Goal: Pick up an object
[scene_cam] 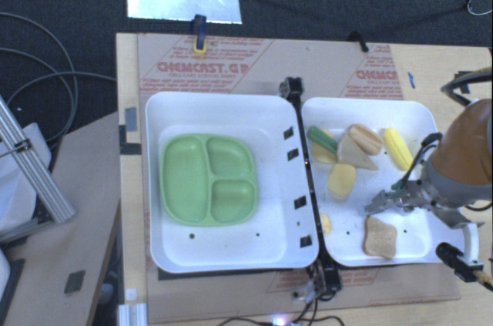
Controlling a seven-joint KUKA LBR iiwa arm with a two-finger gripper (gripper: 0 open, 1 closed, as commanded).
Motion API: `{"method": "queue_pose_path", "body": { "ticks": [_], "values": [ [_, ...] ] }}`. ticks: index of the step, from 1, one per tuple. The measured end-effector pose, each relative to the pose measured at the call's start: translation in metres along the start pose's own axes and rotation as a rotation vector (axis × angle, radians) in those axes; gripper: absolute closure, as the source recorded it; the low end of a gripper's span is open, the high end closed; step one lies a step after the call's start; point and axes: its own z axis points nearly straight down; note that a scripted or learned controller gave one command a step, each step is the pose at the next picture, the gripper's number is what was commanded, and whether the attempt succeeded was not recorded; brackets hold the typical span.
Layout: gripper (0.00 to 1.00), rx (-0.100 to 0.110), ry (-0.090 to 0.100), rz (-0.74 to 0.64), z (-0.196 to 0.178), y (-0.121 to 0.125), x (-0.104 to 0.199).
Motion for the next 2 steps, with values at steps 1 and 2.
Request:
{"method": "queue_pose_path", "body": {
  "ticks": [1, 2],
  "values": [
    [0.00, 0.000, 0.002, -0.011, 0.001, 0.031, 0.093],
    [0.00, -0.010, 0.002, -0.012, -0.105, 0.078, 0.172]
  ]
}}
